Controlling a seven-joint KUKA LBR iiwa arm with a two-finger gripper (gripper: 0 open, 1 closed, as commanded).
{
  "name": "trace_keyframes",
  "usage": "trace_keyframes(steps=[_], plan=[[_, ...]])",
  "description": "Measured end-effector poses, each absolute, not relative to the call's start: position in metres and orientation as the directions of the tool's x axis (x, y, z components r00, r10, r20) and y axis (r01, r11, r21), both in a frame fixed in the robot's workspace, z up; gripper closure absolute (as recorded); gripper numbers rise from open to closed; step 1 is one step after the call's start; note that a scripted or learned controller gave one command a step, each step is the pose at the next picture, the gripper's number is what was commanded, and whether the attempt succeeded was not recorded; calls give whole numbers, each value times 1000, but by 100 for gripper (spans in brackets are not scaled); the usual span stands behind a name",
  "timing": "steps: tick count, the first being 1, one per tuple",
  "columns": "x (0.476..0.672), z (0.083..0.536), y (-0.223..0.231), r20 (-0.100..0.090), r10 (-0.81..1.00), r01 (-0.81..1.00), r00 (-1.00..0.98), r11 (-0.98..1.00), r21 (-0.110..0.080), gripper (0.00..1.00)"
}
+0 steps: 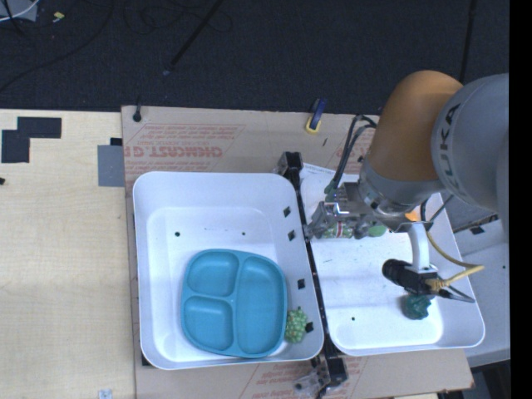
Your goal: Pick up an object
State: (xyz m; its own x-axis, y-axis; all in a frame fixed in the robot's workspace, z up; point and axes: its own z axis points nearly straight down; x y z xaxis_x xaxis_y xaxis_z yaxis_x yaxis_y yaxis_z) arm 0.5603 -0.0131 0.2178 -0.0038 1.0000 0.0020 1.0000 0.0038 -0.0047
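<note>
Camera view: a pale wooden worktop (58,248) carries a cardboard sheet (199,140) with red print, and two white bins stand side by side on the sheet.

The left bin (166,219) holds a blue plate (233,302) with three compartments. It lies flat in the half of the bin towards the view's lower edge, close to the right wall. A green knobbly lump (295,325) sits in that bin's lower right corner, touching the plate's rim and tucked against the wall shared with the other bin.

The right bin (366,310) holds a small teal lump (416,306) near its lower right corner, resting on the floor of the bin and apart from the walls.

The arm (470,140) reaches in from the right, its orange band (411,131) over the upper right part of the right bin. The gripper (326,221) is low over that bin's upper left area, just beside the wall shared with the left bin. The metal parts there blur together, so I cannot tell whether the gripper is apart or together, and nothing can be seen held in it. It is well apart from the teal lump, the green lump and the plate.

A small blue and yellow clamp (314,116) sits on the cardboard's far edge. Grey and black patches (110,165) mark the worktop to the left of the sheet.
</note>
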Motion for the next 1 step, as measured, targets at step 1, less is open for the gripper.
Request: trace_keyframes(steps=[1], plan=[[550, 213, 41, 2, 1000, 1000, -5, 5, -5, 100]])
